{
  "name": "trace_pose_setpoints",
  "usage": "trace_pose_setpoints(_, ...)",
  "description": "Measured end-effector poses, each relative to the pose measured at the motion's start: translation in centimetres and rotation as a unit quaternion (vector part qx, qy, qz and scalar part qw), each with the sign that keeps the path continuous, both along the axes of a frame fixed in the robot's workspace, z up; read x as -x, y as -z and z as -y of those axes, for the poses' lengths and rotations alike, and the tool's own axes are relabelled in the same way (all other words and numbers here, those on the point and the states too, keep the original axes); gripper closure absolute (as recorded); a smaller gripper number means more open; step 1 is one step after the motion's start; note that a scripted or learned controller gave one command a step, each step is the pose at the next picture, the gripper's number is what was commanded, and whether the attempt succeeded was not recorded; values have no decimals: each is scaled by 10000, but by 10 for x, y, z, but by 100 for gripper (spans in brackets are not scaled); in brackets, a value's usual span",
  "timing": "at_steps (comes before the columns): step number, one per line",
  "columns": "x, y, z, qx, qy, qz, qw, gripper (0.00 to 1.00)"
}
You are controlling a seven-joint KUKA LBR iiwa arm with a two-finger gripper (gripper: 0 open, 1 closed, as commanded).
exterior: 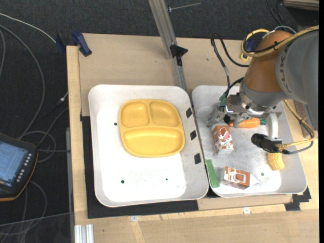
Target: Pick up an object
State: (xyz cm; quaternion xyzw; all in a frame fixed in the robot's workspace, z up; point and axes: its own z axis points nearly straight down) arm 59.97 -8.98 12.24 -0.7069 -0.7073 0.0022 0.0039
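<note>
Pincer (226, 114), state impossible to tell, hovers low in the right bin (288, 184) near its far edge, just above a small carton (223, 138). Reaching step; next, descend and grasp.

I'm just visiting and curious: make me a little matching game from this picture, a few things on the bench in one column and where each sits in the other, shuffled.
Things:
1. yellow divided plate
2. green marker
3. orange carrot toy
4. blue clamp

Places:
A. far left corner of the bench
B. left bin
C. right bin, along its left wall near the front
D. right bin, beside the gripper

Pairs: 1-B, 2-C, 3-D, 4-A
</note>
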Motion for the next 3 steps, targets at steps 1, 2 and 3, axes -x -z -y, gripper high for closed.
trace_pose_setpoints(1,1,32,-1,2,3,7,10000,0)
trace_pose_setpoints(2,-1,19,-1,-2,4,39,10000,100)
trace_pose_setpoints(3,5,-30,4,15,7,70,10000,100)
